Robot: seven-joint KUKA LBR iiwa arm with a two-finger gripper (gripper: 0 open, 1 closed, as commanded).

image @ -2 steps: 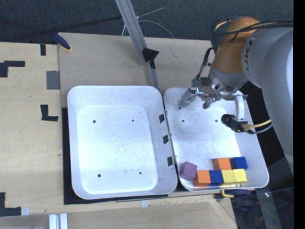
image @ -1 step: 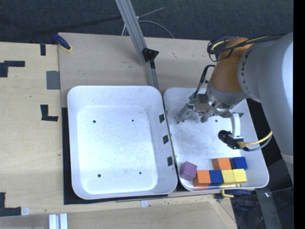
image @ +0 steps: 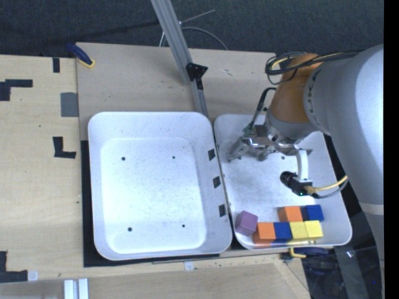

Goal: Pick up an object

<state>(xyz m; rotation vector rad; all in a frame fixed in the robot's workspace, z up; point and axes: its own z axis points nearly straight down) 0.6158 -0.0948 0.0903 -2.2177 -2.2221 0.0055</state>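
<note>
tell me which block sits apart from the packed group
The purple block, tilted at the left end in the right bin; the orange, blue and yellow ones are packed tightly.

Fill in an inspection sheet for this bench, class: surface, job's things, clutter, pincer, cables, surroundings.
Surface: wooden bench bearing a left bin and a right bin.
Job's things: purple block, two orange, two blue and two yellow blocks clustered at the right bin's near edge.
Clutter: nothing seen.
Pincer: pincer over the right bin's far half, apart from the blocks.
Cables: yellow cable beside the wrist.
Surroundings: slanted metal pole, dark floor beyond.
</note>
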